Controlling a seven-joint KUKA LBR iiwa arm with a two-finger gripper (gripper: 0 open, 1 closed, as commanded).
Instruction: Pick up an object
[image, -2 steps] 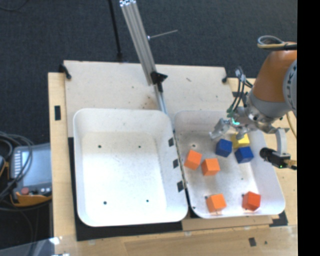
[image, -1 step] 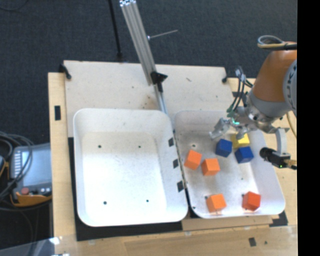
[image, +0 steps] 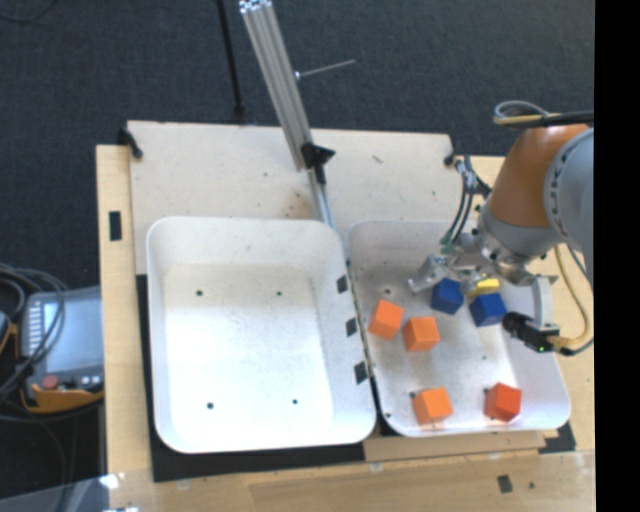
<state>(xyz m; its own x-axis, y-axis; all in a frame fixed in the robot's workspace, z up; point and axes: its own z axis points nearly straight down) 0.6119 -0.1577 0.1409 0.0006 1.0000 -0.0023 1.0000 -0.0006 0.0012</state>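
The hand (image: 462, 272) hangs low in the right bin (image: 395, 240), with the blue cube (image: 447, 296) just beneath it; its grip I cannot tell.

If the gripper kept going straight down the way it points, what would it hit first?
Probably a blue cube right under the gripper, beside a second blue one; depth is unclear from this slanted view.

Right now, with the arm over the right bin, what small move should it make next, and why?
Probably lower the pincer a little straight down toward the blue cube. It sits just above that cube in the right bin, and a second blue cube lies close beside it, so a sideways shift risks bumping that one.
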